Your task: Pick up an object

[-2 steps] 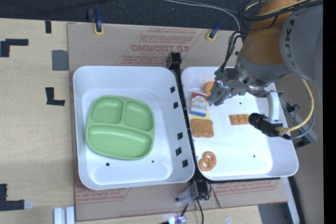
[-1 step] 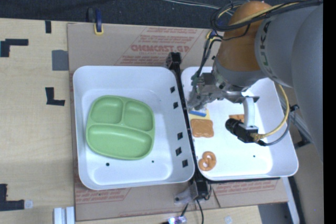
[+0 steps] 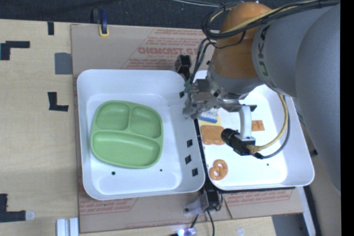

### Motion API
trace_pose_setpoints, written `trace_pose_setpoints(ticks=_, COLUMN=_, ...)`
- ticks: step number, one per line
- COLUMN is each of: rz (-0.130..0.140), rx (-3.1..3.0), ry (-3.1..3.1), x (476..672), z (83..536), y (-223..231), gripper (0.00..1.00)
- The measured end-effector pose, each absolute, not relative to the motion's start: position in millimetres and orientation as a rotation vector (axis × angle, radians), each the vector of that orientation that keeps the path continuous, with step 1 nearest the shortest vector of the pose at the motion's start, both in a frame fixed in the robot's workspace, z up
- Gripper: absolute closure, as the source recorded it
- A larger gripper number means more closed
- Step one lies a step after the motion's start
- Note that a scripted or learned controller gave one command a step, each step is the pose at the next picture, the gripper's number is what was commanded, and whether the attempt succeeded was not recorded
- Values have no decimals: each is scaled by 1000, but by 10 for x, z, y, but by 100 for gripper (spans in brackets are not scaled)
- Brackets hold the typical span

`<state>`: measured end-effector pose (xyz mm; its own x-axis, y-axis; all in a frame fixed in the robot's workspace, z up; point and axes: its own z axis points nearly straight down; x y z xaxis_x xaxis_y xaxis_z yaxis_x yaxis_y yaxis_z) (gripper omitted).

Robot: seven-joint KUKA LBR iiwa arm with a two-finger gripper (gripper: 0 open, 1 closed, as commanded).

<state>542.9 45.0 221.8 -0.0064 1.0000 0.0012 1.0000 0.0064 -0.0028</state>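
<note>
The arm [image 3: 260, 63] crowds the right bin [image 3: 276, 174], hanging over a toast piece [image 3: 211, 134]; open floor lies beside a pretzel [image 3: 218, 169]. A green divided plate [image 3: 127, 134] fills the left bin [image 3: 127, 77], its margins open.

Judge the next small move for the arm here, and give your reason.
Probably a short descent with a small shift toward the toast-like piece. The gripper hangs over the right bin just above it, beside a small blue-and-white item, and nothing shows held. The pretzel lies farther off.
</note>
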Motion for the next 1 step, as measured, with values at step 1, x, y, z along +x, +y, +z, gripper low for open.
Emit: trace_pose_setpoints(ticks=1, rz=0, rx=-2211, ry=-2228, x=5363, z=2313, y=978, gripper=100)
